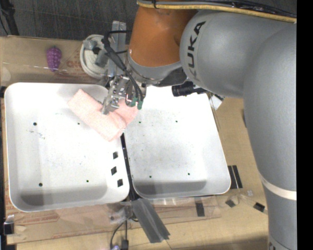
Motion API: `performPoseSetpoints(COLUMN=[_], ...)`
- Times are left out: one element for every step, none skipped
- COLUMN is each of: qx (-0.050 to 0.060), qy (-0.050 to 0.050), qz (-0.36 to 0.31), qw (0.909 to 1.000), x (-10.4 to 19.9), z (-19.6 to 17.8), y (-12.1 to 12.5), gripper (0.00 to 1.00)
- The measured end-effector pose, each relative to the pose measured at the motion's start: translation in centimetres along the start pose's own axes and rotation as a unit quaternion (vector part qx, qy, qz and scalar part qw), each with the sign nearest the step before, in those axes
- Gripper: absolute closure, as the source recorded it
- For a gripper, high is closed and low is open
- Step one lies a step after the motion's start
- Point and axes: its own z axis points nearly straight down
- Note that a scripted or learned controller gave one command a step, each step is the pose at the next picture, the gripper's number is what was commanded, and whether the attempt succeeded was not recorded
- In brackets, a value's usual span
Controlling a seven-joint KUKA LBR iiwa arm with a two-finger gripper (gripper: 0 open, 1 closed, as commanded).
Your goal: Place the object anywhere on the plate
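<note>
A flat pink rectangular piece (pixel 96 114), like a sponge or folded cloth, lies tilted in the far right corner of the left bin (pixel 52 160), with its right end against the wall between the bins. My gripper (pixel 121 98) hangs right over that right end, close to or touching it, and hides part of it. A small purple grape-like object (pixel 53 58) rests on the bench beyond the left bin. A white round dish-like thing (pixel 91 53) sits on the bench behind the gripper, partly hidden by the wrist and its cables.
The right bin (pixel 172 150) lies under the arm, whose big grey body (pixel 250 87) covers the view's right side. Black tape marks (pixel 116 169) sit on the left bin's right wall. A grey bracket (pixel 148 220) sticks out at the front edge.
</note>
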Motion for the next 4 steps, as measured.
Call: performPoseSetpoints(qx=[0.000, -0.001, 0.000, 0.000], qy=[0.000, -0.003, -0.002, -0.002], qz=[-0.150, -0.151, -0.152, -0.152], qw=[0.9887, 0.9885, 0.9884, 0.9885], x=[2.0, 4.6, 6.9, 6.9], z=[1.1, 1.1, 0.6, 0.6], y=[4.4, 10.0, 13.5, 13.5], gripper=[1.00, 1.00, 1.00, 0.00])
